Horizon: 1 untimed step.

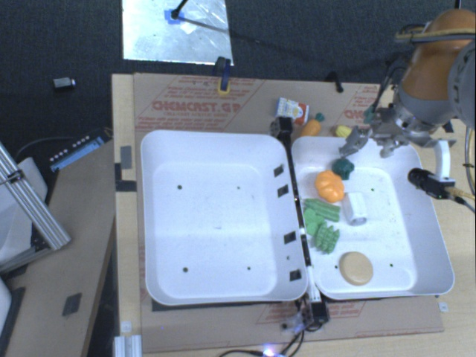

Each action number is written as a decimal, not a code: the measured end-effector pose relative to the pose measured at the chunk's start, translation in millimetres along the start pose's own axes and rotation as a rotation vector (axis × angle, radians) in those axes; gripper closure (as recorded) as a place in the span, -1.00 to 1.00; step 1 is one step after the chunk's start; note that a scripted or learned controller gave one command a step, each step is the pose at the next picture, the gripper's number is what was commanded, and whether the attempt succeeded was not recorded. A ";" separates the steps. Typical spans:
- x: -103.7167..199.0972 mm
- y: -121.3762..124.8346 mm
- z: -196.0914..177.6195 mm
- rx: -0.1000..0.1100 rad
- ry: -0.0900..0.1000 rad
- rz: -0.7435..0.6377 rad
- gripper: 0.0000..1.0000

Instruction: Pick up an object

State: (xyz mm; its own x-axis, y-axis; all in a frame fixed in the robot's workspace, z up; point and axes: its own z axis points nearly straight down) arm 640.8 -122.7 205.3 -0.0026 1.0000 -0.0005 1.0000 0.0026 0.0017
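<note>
In the right bin (431, 262) you see, nearest, a tan disc (357, 267), then green pieces (322, 225), a white cylinder (355, 207), an orange ball (330, 185) and a dark green thing (343, 167), hard to identify. Above the far rim hangs the gripper (372, 146), spread, grasping nothing.

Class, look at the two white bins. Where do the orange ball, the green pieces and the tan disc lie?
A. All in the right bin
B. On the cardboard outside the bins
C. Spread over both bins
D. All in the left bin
A: the orange ball, green pieces and tan disc all lie inside the right bin, none in the left bin.
</note>
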 end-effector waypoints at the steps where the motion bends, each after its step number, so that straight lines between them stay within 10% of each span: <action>1: -37.5 -2.0 126.3 0.009 0.001 0.004 -1.00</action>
State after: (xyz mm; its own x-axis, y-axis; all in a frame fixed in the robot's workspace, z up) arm 639.1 -160.3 79.0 0.0015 1.0000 0.0006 1.0000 -0.0015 -0.0077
